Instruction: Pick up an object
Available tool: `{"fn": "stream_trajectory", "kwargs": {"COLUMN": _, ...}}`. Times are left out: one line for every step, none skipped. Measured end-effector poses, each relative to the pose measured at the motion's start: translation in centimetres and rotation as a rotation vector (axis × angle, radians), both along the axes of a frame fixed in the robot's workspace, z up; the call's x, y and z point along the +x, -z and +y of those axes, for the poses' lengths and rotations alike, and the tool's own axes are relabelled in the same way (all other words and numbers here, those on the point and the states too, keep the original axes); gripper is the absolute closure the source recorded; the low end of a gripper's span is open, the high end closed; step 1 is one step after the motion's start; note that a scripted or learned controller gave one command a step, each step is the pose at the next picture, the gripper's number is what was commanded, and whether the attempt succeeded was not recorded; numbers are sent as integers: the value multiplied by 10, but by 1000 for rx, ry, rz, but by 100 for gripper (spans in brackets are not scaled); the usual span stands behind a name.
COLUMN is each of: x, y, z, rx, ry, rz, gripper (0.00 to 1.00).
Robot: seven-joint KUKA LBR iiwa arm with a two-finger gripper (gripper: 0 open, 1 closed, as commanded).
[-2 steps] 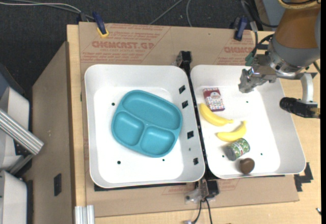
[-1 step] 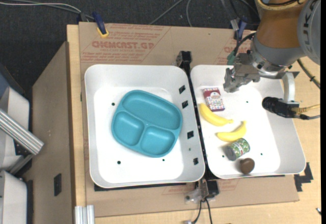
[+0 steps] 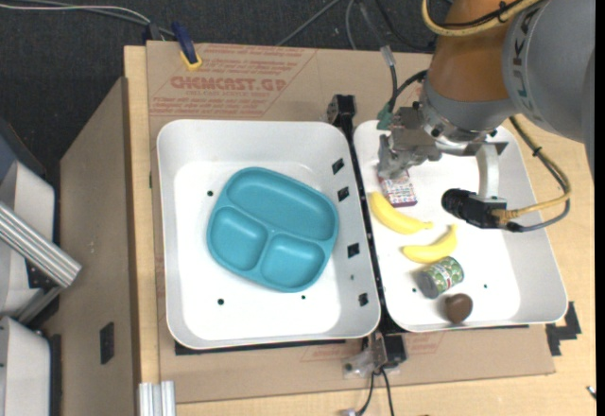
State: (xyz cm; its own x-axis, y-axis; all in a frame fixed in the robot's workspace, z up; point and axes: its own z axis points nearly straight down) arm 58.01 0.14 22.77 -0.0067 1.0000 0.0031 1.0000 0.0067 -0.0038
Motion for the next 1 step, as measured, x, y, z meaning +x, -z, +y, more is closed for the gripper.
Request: {"fn": "stream_trajectory", "kwargs": {"x": -16, "y": 5, "z": 59, "rx": 0, "ry": -1, "rz": 0, "gripper": 100}}
